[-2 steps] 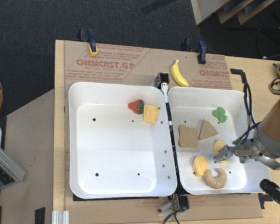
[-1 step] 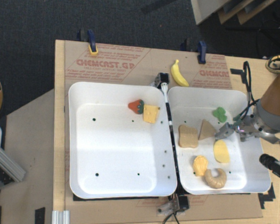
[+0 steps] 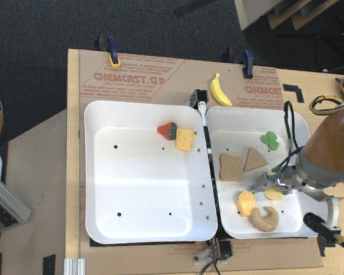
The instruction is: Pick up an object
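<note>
Gripper [image 3: 272,184] of grey arm [image 3: 328,155] low over right bin [image 3: 298,121], reaching in from the right. Jaws too blurred against the bin floor to tell whether spread or pressed together; nothing seen pinched between them. Small yellow object [image 3: 273,195] lying on the bin floor just near of the gripper tip, seemingly touching it. Left of that, brown bread slice [image 3: 231,167] and tan wedge [image 3: 254,160] side by side. Nearer the camera, ridged yellow piece [image 3: 246,203] just beside curved tan pastry [image 3: 264,219]. Green item [image 3: 270,140] at the far side of the same bin.

Over in left bin [image 3: 138,219], red piece [image 3: 168,129] and yellow block [image 3: 185,140] touching near the far right corner. Banana [image 3: 220,90] resting on cardboard sheet [image 3: 135,76] beyond the bins, just far of the seam between them. Two blue clamps [image 3: 113,49] on the sheet's far edge.
</note>
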Motion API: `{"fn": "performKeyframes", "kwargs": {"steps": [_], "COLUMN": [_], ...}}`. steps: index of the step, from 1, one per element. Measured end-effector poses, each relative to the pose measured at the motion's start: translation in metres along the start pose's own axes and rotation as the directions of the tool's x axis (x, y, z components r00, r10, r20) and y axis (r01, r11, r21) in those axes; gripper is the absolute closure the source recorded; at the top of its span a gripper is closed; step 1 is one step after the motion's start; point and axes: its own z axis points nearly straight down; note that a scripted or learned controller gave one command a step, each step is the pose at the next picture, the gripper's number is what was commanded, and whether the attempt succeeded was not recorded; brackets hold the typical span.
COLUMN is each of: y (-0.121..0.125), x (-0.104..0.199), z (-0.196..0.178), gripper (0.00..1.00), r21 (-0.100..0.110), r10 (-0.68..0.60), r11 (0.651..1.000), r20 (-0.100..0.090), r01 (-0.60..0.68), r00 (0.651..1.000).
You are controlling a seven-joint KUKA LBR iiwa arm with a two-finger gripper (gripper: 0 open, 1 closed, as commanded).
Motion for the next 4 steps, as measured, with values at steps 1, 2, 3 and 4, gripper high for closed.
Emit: {"fn": "performKeyframes", "kwargs": {"steps": [1, 2, 3, 4], "y": [-0.030, 0.037, 0.101, 0.153], "x": [0.049, 0.043, 0.077, 0.069], "z": [-0.002, -0.003, -0.003, -0.004], "gripper": [0.00, 0.00, 0.00, 0.00], "r21": [-0.001, -0.011, -0.011, -0.008], "r10": [-0.003, -0.004, -0.005, -0.005], "r11": [1.000, 1.000, 1.000, 1.000], "r20": [0.000, 0.005, 0.004, 0.005], "r01": [0.003, 0.004, 0.006, 0.005], "r00": [1.000, 1.000, 1.000, 1.000]}}
